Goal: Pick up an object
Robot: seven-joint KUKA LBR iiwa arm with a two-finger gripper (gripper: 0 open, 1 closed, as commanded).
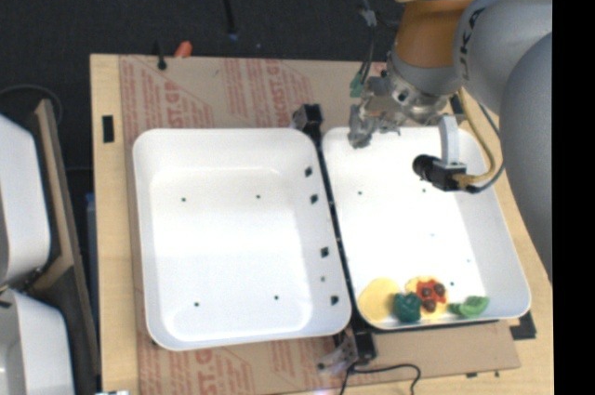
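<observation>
Small objects lie in a row along the front edge of the right bin (483,226): a pale yellow disc (376,297), a teal piece (406,308), a red and orange piece (429,292) and a green piece (472,306). My gripper (361,135) hangs over the bin's far left corner, well away from those objects. Nothing shows beneath it but bare white bin floor. The orange band of the arm (437,7) rises above it.
The left bin (153,198) lies beside the right one, with a black divider strip (325,217) between them. A black clip (307,116) sits at the divider's far end. A black fitting with a cable (439,170) hangs from the arm over the right bin.
</observation>
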